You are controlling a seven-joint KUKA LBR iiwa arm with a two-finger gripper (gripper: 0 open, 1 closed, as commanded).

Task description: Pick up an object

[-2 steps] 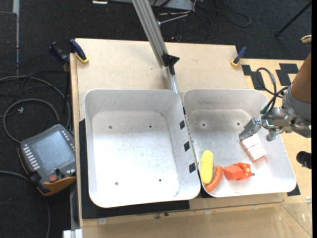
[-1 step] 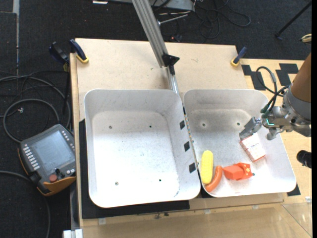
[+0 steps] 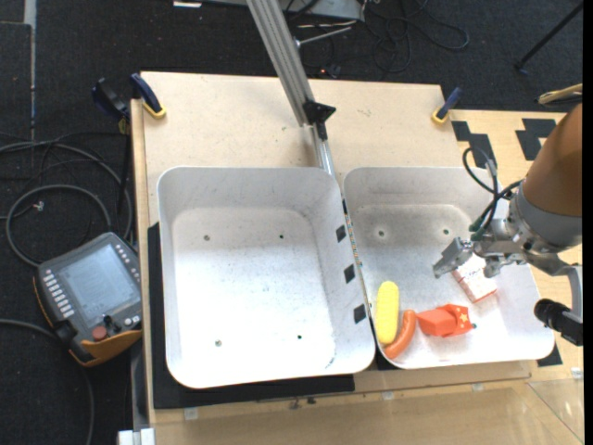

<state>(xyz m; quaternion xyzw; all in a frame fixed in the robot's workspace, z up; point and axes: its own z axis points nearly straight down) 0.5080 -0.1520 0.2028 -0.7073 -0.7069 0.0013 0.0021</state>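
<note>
We see the gripper point(image 3: 474, 260) hanging over the right bin point(image 3: 408, 213), near its right wall, above a white-and-red box point(image 3: 479, 287); whether its fingers are spread we cannot tell. The bin's far half lies bare. An orange block point(image 3: 445, 322), a carrot point(image 3: 401, 335) and a yellow corn cob point(image 3: 387, 311) crowd the near edge.

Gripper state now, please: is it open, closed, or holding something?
Gripper: cannot be told. It hangs over the right bin, right above a white-and-red box; no object is seen in its grasp.
</note>
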